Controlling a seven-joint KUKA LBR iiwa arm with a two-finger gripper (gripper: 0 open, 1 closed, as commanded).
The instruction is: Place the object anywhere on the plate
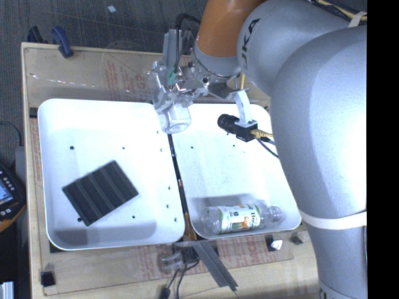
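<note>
The claw (pixel 171 101) hangs at the 12 o'clock end of the seam between the bins; its opening cannot be determined. Left bin (pixel 56 123): dark ridged plate (pixel 100 192), toward 7 o'clock. Right bin (pixel 212 161): plastic bottle (pixel 240 218) lying flat at 6 o'clock.

Single fixed camera above bench (pixel 37 73), slanted downward, both bins (pixel 56 123) in frame.
</note>
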